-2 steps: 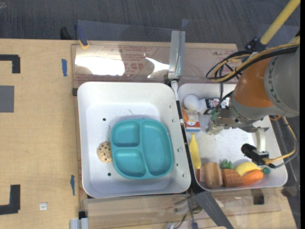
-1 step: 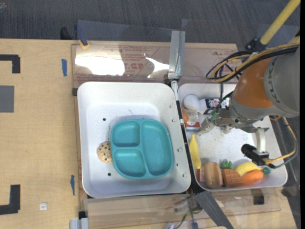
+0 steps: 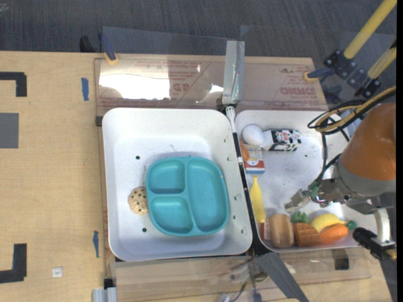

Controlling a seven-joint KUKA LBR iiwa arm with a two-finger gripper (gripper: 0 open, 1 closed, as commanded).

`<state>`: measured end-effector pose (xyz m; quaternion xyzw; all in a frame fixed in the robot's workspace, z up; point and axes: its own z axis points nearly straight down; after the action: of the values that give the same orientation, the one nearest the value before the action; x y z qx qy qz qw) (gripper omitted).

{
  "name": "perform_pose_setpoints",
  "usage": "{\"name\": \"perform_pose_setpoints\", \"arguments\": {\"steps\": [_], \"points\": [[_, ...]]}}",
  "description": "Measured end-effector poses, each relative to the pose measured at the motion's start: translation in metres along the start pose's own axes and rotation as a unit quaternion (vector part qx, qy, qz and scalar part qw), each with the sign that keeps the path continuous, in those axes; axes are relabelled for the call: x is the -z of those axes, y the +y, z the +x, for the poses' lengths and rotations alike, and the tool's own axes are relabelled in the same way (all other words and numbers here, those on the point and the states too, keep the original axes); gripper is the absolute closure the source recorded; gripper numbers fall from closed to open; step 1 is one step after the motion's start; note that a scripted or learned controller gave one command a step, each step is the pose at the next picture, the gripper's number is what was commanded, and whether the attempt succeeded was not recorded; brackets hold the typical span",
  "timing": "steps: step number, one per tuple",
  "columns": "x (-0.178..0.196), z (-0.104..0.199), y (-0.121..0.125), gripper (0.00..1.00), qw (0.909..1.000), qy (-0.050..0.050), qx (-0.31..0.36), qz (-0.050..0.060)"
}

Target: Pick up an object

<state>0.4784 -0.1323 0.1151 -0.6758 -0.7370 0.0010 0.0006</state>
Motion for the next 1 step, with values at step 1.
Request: {"name": "perform_pose_setpoints", "arguments": {"steps": [1], "points": [[0.0679, -0.0236, 0.028, 0.0, 0.9999, -0.001, -0.016, -0.005]]}}
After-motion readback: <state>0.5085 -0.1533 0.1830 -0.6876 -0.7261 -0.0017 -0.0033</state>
